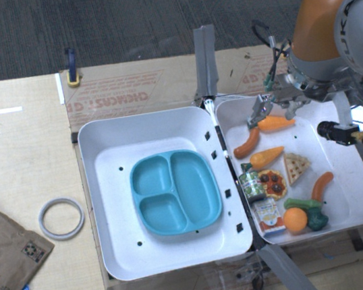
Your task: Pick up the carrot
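An orange carrot [276, 122] lies near the back of the right bin [355, 209]. My gripper [273, 113] is right over it. One metal finger [256, 112] stands by the carrot's left end and the other by its right end. The jaws are spread wide and look open, and the carrot seems to rest on the bin floor. A second, paler orange cone-shaped piece [267, 157] lies a little nearer the front.
The right bin also holds two red sausages [247, 143] [322, 185], a pizza slice [297, 167], a small can [250, 184], an orange [294, 220] and a green vegetable [314, 217]. A teal divided plate [175, 193] sits in the left bin [106, 187]. A tape ring [61, 217] lies on the bench.
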Available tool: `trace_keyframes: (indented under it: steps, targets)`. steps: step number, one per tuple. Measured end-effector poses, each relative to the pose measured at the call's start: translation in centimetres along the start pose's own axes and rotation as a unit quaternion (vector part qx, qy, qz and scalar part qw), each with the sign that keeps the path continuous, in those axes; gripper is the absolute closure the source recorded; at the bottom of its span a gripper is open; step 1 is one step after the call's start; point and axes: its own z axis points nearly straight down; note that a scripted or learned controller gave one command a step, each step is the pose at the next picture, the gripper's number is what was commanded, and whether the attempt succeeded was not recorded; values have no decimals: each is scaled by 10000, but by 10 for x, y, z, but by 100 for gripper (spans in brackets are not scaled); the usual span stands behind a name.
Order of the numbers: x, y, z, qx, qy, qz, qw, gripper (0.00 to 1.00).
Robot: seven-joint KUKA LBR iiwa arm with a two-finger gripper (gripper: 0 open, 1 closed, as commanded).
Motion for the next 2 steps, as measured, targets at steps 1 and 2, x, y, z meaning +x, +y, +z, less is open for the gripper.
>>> trace_keyframes:
  steps: [1, 2]
  targets:
    - [-48, 24, 82, -15, -5, -765, 9971, 0]
    - [-49, 24, 74, -18, -14, -764, 9971, 100]
